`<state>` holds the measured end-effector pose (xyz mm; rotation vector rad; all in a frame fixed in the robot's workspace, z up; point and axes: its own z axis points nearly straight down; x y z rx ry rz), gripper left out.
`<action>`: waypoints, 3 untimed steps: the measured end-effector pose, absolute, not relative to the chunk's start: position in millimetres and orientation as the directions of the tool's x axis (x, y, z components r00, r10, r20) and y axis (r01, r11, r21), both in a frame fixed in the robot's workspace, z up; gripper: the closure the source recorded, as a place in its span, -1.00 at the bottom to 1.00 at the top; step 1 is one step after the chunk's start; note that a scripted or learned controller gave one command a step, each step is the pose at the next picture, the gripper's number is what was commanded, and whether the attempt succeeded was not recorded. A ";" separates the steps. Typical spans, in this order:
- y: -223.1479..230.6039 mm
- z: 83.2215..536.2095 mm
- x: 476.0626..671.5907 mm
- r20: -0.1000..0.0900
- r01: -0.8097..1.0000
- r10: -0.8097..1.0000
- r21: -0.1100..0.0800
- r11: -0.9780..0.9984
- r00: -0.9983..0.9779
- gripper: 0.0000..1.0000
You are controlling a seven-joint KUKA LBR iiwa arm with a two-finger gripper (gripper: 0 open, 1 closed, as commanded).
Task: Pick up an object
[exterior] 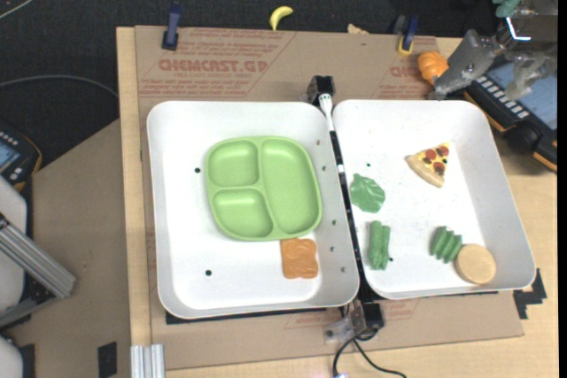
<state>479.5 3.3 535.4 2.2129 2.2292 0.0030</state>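
The right bin (496, 190) holds a pizza slice (431, 164), a green leaf (366, 193), a green pod (379, 243), a ridged green piece (445, 243) and a round tan cookie (477, 264). In the left bin (173, 190) a green divided plate (263, 188) lies with an orange waffle-like piece (299, 258) by its near edge. My gripper (456, 71) hangs beyond the right bin's far edge, near its far right corner, away from all the objects, with nothing seen in it.
A small orange object (431, 65) lies on the cardboard just left of the gripper. A yellow banana (280, 15) sits past the board's far edge. Blue clamps (171, 27) (407, 33) hold the cardboard. A black divider (332, 142) runs between the bins.
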 end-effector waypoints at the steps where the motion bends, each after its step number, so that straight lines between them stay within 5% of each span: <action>1: 61.1 535.2 479.2 0.001 1.000 1.000 0.002 0.007 -0.007 -1.00; 3: 182.0 534.9 479.0 0.002 1.000 1.000 0.003 0.007 -0.007 -1.00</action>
